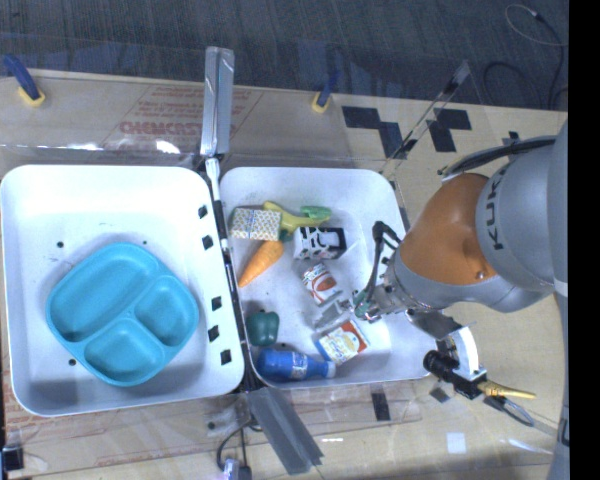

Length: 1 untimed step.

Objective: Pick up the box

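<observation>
Box [341, 343], small white-and-orange carton lying tilted near right bin's [310, 175] front wall beside blue bottle [292, 365], looks light, stiff and likely slick, best pinched across its short sides, gripper [365, 304] just behind, finger state indiscernible, carrot [260, 260] farther back.

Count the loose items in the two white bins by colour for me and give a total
Blue: 2, the blue divided plastic tray and blue bottle
Orange: 1, the orange toy carrot
Green: 1, the dark green toy pepper
White or mixed print: 5, including the small white-and-orange box
Total: 9
</observation>
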Available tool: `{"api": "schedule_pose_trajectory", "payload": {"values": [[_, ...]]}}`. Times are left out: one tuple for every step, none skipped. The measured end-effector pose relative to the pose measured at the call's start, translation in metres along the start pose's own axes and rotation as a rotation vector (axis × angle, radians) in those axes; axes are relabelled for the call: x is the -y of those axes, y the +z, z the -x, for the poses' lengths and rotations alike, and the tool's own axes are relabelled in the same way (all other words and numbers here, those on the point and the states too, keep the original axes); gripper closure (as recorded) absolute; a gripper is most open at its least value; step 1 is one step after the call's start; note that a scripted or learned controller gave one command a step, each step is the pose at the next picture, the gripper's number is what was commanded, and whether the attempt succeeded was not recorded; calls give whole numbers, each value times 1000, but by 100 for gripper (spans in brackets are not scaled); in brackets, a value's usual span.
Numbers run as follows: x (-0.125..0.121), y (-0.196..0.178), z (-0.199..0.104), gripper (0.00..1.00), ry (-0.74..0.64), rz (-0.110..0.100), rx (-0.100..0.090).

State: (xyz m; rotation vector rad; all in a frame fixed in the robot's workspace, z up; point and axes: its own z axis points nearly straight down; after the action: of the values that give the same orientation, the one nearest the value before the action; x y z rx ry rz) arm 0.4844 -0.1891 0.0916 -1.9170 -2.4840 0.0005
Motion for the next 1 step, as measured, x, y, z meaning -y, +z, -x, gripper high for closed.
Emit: {"api": "schedule_pose_trajectory", "payload": {"values": [[0, -10, 0, 100, -5, -1, 0]]}}
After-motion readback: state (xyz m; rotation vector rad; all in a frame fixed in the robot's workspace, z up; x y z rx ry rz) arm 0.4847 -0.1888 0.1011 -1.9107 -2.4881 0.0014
